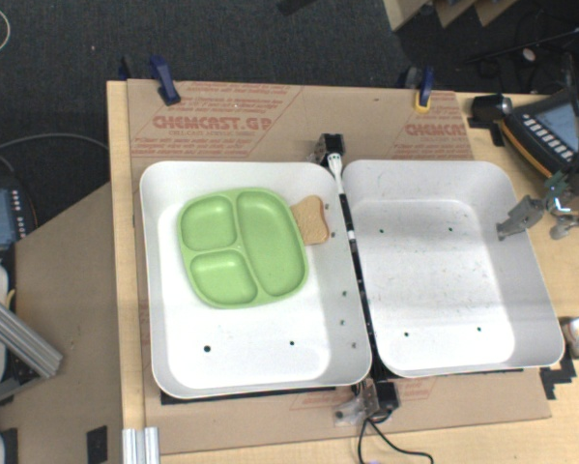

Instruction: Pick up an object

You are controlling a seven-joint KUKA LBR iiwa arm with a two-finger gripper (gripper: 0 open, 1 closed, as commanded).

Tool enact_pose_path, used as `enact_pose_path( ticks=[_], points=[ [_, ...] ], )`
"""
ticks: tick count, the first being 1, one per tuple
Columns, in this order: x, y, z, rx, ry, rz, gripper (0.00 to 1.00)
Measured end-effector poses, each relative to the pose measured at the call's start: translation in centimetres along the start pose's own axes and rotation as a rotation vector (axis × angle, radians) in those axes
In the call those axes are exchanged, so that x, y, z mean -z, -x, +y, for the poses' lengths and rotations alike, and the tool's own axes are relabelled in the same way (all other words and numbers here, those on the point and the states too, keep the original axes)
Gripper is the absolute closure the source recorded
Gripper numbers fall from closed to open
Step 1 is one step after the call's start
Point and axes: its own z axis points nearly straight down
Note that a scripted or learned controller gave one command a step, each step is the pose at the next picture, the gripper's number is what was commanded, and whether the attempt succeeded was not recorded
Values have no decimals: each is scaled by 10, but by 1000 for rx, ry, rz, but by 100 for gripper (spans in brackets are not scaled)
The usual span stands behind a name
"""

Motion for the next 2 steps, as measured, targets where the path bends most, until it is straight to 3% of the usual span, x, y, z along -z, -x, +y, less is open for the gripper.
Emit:
enact_pose_path(
  ticks=[1,2],
  points=[
    [152,-41,-9,6,18,-4,0],
    [286,-58,-59,2,20,-5,0]
  ],
)
